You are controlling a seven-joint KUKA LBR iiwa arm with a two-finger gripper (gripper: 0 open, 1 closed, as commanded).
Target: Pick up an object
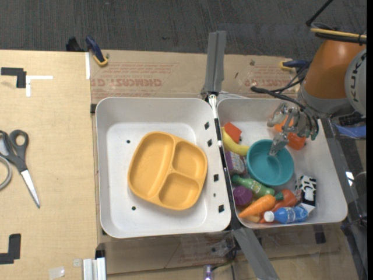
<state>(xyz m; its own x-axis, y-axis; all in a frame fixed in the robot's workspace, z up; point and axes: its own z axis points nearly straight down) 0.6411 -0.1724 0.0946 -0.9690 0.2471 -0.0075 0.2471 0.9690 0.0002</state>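
My gripper [284,137] hangs over the back of the right bin [332,174], above the far rim of a teal bowl [271,167]. A small orange-red piece [295,141] shows just beside it at the bowl's back right. Around the bowl lie a yellow banana [233,145], an orange-red block [232,131], a purple toy [236,163], a green vegetable toy [254,186], a carrot [257,206], a blue bottle [289,216] and a black-and-white toy [306,190]. Nothing is visibly lifted off the bin floor.
The left bin [111,156] holds a yellow-orange divided plate [168,171]. Scissors [21,163] lie on the wooden bench at the far left. A grey divider bar [215,63] runs up between the bins. A blue clamp [97,51] sits on the cardboard behind.
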